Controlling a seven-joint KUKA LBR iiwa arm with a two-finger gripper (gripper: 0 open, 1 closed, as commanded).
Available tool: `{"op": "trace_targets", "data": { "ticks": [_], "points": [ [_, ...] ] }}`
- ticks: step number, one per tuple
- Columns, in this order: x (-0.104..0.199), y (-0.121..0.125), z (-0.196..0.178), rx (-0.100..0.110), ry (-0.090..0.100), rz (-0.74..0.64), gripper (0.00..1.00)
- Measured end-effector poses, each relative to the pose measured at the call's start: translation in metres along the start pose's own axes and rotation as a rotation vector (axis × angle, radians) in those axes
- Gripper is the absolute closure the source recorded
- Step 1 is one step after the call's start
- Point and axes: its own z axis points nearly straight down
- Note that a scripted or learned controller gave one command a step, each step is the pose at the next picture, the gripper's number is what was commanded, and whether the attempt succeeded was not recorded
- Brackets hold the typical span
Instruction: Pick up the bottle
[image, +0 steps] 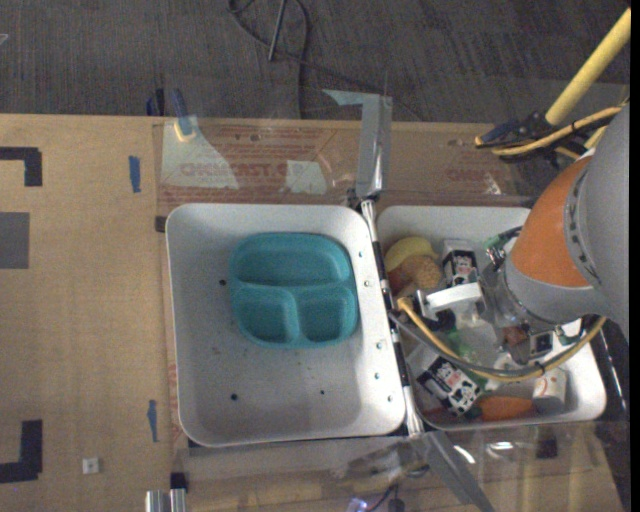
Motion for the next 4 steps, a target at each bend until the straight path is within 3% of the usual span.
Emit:
{"op": "trace_targets", "data": {
  "ticks": [1,2,3,4],
  "points": [
    [-0.004,0.045,0.084,-0.006,0.016,-0.035,0.0],
    [-0.01,0.113,0.092,-0.005,0.019,-0.002,0.0],
    [0.028,0.163,0.094,0.002,0.007,-0.131,0.0],
    [-0.007,0.11,0.078,0.003,0.0,-0.238,0.0]
  ]
}}
